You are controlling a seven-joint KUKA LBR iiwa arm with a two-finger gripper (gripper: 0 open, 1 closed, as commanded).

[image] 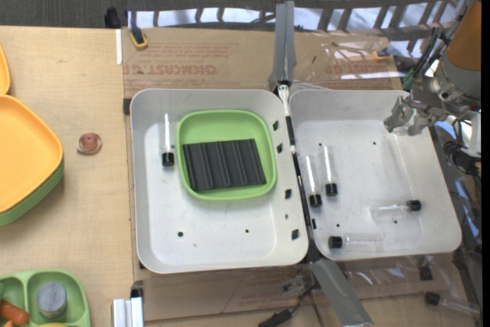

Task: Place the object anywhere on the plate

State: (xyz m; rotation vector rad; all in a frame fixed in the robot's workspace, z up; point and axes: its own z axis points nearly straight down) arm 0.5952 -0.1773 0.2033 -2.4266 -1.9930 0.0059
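Note:
A green plate point(226, 125) sits in the left bin point(222, 241), toward its back. A black ribbed rectangular object point(222, 165) lies flat on the plate, a little toward its front. My gripper point(406, 123) hangs over the back right part of the right bin point(429, 165), far from the plate. It is open, with nothing between its fingers.
A clear tube with a black cap point(167, 142) lies in the left bin beside the plate. Several similar tubes point(329, 172) are scattered in the right bin. On the bench to the left are stacked yellow plates point(23, 157), a small red knob point(90, 142) and a green tray point(38, 302).

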